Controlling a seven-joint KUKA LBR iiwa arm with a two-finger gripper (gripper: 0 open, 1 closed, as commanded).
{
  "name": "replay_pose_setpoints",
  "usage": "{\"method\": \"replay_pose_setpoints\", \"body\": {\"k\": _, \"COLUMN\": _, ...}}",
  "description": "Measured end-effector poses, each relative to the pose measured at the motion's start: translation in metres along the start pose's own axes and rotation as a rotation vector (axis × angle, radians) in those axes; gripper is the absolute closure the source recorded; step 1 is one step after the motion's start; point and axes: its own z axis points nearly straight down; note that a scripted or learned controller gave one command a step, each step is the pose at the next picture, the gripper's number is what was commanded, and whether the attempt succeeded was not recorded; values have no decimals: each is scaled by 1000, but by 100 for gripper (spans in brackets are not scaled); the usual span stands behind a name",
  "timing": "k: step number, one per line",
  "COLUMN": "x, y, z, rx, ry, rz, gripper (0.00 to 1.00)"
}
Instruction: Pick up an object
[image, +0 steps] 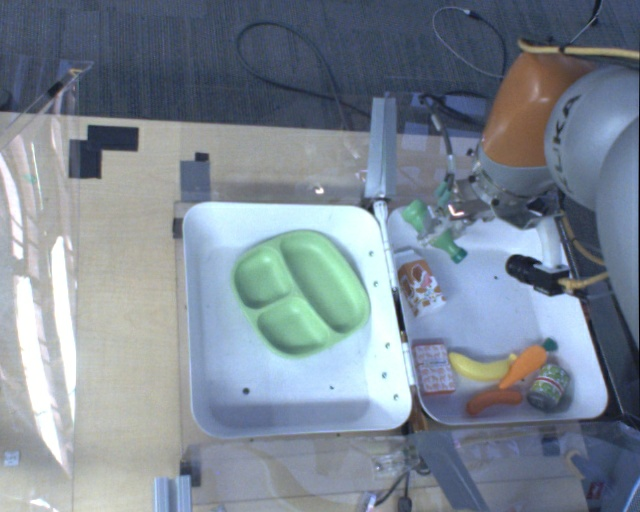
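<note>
My gripper (447, 222) hung over the right bin (575, 320), toward its twelve o'clock edge. A green object (432, 228) lay right at my fingertips, spreading from ten to five o'clock of them, though whether I gripped it or how wide I stood, I could not tell. At six o'clock from it sat a small carton (421, 287). Along the bin's six o'clock edge lay a pink packet (433, 366), banana (479, 368), carrot (525, 365), sausage (493, 401) and can (548, 387). The left bin (215, 400) bore a green divided plate (300, 292).
</note>
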Motion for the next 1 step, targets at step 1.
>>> {"method": "replay_pose_setpoints", "body": {"k": 1, "x": 12, "y": 27, "z": 1, "rx": 1, "ry": -1, "rz": 152, "gripper": 100}}
